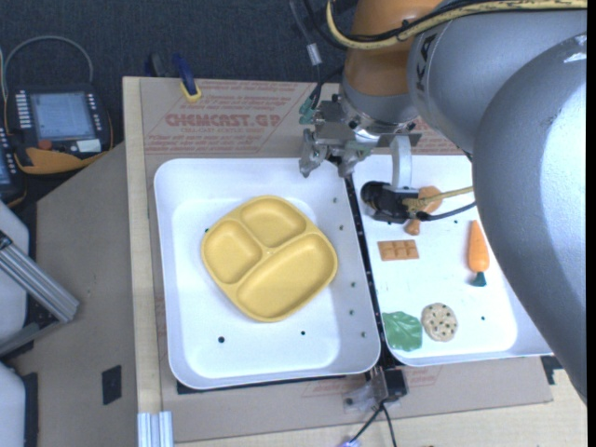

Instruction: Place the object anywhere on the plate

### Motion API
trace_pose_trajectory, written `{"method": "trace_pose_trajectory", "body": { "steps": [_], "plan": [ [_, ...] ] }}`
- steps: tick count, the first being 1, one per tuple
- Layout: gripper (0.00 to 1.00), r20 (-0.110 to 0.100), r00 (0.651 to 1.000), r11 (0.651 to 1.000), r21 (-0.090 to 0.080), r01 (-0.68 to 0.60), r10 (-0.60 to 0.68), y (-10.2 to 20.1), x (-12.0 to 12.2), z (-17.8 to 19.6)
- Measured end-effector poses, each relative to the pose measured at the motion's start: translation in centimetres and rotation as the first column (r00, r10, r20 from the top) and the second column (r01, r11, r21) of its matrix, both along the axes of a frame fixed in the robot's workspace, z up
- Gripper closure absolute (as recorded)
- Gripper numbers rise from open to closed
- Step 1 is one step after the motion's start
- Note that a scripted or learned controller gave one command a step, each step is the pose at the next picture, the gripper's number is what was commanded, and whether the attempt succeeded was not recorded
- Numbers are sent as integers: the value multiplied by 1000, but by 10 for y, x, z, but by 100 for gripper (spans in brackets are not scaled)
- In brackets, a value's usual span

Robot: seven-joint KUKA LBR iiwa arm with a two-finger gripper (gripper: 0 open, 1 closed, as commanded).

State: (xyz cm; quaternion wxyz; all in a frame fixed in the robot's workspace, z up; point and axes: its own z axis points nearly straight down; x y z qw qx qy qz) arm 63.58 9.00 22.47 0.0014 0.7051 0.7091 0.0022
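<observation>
**Yellow plate waits while arm hangs over the bin wall**

Yellow and three-sectioned, the plate (270, 257) sits bare in the left bin (182, 250) as I watch from the overhead camera. The end effector (328, 159) hovers above that bin's far right corner, close to the wall shared with the right bin (498, 329); I cannot tell how it is set or whether it carries anything. Which object is meant is unclear to me. Candidates lie in the right bin: a carrot (477, 247), a cookie (440, 321), a brown cracker (399, 250), a green leaf (402, 330). The carrot's long axis runs near to far, green stem toward the near edge. My worry: a descent here would meet the divider rim, and any release this close to the corner would miss the plate.
</observation>
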Motion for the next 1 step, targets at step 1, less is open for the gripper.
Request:
{"method": "trace_pose_trajectory", "body": {
  "steps": [1],
  "plan": [
    [0, -4, 1000, 1000, -2, 4, -4, -3, -1, -1]
  ]
}}
